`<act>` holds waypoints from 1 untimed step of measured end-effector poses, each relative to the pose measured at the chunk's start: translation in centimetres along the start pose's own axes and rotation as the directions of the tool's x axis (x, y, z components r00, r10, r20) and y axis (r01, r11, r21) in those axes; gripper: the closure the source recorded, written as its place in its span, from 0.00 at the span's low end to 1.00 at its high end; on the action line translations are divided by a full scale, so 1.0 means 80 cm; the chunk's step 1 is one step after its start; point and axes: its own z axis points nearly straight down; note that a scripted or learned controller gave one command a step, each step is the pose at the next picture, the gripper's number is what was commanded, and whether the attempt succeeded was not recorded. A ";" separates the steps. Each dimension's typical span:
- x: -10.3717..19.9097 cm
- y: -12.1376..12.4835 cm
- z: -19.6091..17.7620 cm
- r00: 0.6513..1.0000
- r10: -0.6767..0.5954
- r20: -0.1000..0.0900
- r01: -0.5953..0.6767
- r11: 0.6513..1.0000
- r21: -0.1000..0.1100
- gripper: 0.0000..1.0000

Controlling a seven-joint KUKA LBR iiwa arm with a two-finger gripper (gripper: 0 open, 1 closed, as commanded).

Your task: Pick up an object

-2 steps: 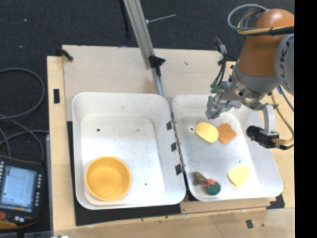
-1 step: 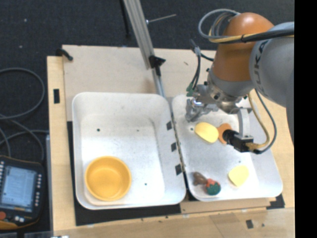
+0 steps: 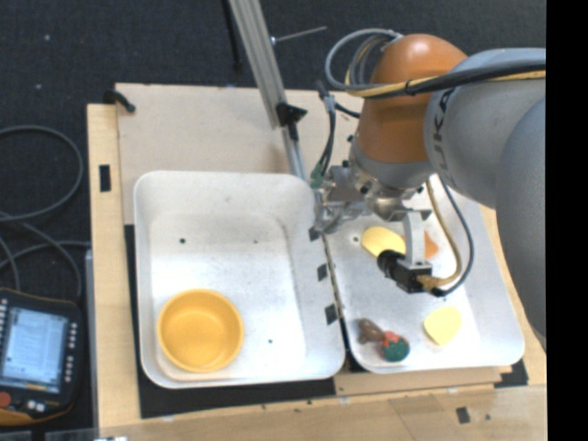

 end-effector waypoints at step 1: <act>0.053 -0.003 0.000 1.000 0.000 -0.001 0.000 1.000 -0.002 1.00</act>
